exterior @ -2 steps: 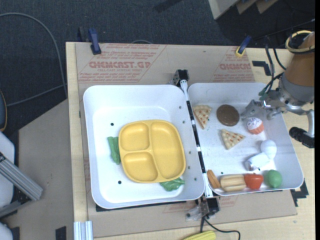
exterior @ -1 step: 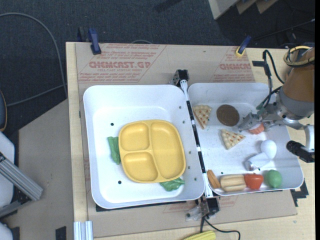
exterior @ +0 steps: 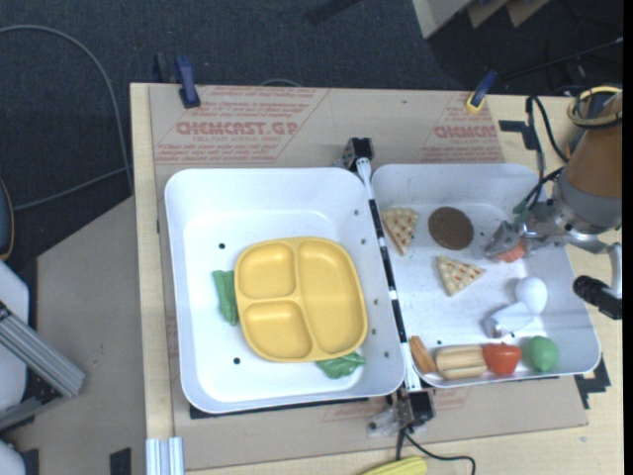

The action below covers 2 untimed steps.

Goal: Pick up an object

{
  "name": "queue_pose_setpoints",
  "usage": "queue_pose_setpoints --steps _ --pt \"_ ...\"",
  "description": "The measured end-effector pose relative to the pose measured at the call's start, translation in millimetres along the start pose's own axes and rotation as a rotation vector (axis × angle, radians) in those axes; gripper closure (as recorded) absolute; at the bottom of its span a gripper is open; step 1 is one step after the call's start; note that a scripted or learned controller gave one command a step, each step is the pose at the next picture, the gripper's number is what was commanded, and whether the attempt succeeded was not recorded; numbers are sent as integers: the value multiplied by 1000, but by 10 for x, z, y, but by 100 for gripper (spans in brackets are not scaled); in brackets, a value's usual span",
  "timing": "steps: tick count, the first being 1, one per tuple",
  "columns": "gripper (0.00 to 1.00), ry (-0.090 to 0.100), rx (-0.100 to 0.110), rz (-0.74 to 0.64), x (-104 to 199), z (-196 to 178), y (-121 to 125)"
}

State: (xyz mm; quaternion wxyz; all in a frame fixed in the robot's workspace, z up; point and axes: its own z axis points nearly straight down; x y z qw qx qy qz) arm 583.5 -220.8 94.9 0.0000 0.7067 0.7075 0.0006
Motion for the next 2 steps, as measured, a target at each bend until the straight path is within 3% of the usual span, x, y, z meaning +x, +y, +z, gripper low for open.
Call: queue_pose_setpoints --steps 1,2 --pt "100 0 -8 -1 862 74 696" --pt "100 2 -2 -2 2085 -908 278"
